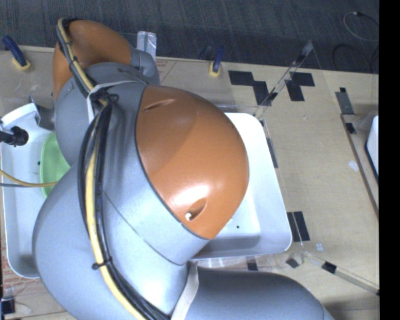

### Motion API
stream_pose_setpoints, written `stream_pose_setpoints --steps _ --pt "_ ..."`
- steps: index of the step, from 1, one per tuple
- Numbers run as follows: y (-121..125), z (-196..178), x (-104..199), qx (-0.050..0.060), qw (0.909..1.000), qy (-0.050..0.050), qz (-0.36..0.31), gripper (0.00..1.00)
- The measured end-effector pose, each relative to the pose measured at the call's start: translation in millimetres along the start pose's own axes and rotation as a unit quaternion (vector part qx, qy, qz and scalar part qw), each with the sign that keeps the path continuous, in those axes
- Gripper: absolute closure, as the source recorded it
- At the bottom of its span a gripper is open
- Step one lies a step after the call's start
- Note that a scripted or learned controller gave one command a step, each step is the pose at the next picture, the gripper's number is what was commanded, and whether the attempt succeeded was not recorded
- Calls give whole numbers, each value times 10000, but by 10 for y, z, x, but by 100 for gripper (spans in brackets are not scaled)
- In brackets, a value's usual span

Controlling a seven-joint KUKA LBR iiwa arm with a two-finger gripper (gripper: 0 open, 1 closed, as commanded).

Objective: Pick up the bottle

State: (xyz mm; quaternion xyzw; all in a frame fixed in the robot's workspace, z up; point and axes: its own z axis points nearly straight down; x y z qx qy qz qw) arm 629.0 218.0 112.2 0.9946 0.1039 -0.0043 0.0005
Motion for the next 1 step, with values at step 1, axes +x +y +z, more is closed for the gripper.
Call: stream_pose_setpoints --steps 1 --pt "17 20 170 -4 9974 15 -717 0"
